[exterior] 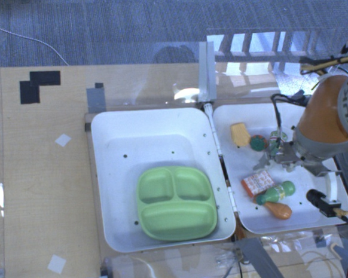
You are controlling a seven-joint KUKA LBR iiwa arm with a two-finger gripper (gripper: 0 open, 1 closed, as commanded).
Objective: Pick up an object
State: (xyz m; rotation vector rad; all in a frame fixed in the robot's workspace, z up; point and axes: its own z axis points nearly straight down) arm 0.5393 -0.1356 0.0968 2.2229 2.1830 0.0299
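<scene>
1. The worktop (40,194) carries two white bins side by side; the left bin (118,230) holds a green divided plate (176,202) near its front edge.
2. The right bin (246,219) holds all the small things, so the pick has to happen here.
3. The arm (331,114) reaches in over the right bin's right edge, its wrist low above the bin floor.
4. The gripper (277,151) sits near the bin's middle, just beside a green ball (257,142). I cannot tell whether it is parted or closed; the wrist and glare blur it.
5. A red-and-white packet (258,183) lies just in front of the gripper, flat on the floor.
6. A yellow block (240,134) lies toward the bin's back left.
7. A green bottle (278,191) and an orange piece (278,209) lie touching near the front edge.
8. Progress, as I judge it: nothing is lifted yet. Every item rests on the bin floor. The approach looks done; closing on a thing and raising it are left.
</scene>
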